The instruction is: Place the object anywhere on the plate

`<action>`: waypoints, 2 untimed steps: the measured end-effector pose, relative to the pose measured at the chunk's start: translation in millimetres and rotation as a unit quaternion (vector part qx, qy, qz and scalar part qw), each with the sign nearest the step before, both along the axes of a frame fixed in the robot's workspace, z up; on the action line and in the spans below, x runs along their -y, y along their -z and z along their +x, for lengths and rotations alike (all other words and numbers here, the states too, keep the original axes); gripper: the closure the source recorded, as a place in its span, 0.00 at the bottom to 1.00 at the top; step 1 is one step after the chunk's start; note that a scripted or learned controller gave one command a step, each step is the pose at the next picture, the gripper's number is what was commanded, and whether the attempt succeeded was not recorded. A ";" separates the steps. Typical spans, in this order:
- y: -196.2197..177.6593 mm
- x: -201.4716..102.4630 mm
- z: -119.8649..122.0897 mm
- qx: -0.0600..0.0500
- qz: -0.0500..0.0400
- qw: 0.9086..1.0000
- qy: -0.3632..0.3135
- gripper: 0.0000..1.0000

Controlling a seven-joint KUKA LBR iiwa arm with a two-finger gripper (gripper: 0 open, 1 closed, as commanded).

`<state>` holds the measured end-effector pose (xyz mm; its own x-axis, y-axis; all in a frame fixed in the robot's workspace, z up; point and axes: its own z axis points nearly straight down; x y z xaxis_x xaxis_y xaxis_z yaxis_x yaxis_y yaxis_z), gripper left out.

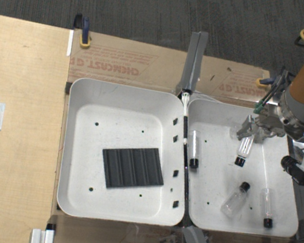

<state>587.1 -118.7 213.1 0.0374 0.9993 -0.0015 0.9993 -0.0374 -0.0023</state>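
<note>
Gripper (246,141) at one o'clock of right bin (279,227), fingers closed around clear black-capped tube (243,151), hanging cap-down. Dark ribbed plate (132,167) flat in left bin (70,191), toward nine o'clock.

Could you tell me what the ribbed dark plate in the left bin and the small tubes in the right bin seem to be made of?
The dark plate looks like matte black rubber or plastic: parallel ridges, no glare. The tubes, such as the one by the divider, look like clear plastic or glass with black caps; the white bin shows through them. The bin looks like smooth moulded plastic.
</note>
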 end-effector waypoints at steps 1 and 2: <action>-79.5 -50.3 -83.4 0.000 0.000 1.000 0.025 1.00; -112.8 -84.9 -108.9 0.000 0.000 0.998 -0.055 1.00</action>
<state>478.2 -33.7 325.8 -0.0726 0.9974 -0.0019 0.9974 0.0726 -0.0015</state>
